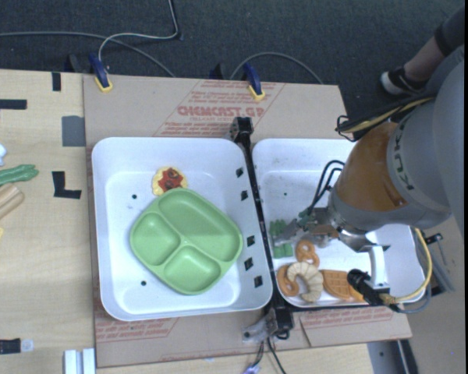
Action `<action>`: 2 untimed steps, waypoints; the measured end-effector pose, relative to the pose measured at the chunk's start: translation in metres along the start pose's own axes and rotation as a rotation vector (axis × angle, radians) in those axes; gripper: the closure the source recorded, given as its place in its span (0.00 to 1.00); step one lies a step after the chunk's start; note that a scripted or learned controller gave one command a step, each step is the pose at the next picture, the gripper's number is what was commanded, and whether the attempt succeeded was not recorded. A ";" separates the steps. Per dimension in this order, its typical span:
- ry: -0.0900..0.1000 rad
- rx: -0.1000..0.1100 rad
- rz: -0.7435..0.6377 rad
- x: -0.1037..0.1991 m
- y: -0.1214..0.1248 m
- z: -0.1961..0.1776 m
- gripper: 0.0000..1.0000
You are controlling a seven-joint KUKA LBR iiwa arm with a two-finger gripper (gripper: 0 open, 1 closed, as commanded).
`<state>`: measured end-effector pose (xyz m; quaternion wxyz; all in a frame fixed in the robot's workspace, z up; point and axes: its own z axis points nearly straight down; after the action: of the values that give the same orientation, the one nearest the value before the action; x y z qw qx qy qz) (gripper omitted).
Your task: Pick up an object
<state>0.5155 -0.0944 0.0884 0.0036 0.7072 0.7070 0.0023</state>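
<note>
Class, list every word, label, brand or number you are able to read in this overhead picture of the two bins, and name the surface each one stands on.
"CHEMCAST GP": red print on the brown cardboard sheet under the bins, repeated in rows; the smaller red lines beneath are too blurred to read.
"KU": dark letters on the grey robot arm, the rest of the word cut off by the curve of the arm.
Red print on the cardboard's lower edge: too blurred to read.

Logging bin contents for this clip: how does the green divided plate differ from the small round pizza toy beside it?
The green divided plastic plate is far larger than the small round pizza toy. The plate is plain green with three compartments; the pizza is yellow with a red centre. Both lie flat in the left white bin.
</note>
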 end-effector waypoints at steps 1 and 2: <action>0.001 -0.006 0.000 -0.002 -0.008 -0.001 0.00; 0.004 -0.011 -0.003 0.000 -0.006 -0.013 1.00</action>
<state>0.5095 -0.0947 0.1013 0.0062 0.7061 0.7081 0.0074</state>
